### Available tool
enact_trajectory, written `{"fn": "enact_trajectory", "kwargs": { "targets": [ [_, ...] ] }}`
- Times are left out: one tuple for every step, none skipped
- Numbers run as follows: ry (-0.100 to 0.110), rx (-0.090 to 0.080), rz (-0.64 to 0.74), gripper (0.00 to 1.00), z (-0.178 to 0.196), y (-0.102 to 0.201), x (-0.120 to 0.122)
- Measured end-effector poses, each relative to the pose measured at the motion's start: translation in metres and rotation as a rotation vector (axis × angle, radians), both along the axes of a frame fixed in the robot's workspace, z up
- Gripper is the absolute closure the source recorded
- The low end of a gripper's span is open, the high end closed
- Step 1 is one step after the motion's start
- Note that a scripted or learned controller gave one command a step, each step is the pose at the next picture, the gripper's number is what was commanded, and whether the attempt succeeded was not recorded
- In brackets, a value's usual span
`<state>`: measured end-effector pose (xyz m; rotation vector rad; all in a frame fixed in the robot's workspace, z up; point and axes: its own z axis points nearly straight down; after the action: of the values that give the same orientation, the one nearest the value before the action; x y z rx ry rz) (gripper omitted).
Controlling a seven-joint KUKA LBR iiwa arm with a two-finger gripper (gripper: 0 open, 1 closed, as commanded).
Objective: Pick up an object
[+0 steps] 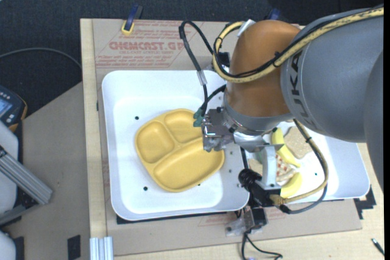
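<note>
Arm over the seam between the bins, beside a yellow divided plate

A yellow, three-compartment plastic plate (177, 150) lies flat in the middle of the left white bin (122, 131), its right rim reaching toward that bin's right wall. It looks rigid, light and smooth, probably slick, so the raised outer rim or a divider ridge seems a better hold than the shallow, glossy wells. The grey arm with the orange band (262, 70) hangs over the wall shared by the two bins, and its gripper (213, 131) sits just beside or touching the plate's right rim; whether the claw is apart or together I cannot tell. In the right white bin (350, 182), near its left wall, lie a yellow banana-shaped piece (292, 186) and a tan, bread-like slice (297, 143), both small.
</note>
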<state>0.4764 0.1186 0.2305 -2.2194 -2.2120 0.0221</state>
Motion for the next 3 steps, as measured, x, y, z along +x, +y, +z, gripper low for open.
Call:
{"fn": "enact_trajectory", "kwargs": {
  "targets": [
    [-0.026,0.010,0.010,1.00,0.091,0.052,0.011],
    [-0.004,0.000,-0.001,1.00,-0.002,0.021,0.010],
    [-0.024,0.007,0.005,1.00,0.078,0.028,0.004]
  ]
}}
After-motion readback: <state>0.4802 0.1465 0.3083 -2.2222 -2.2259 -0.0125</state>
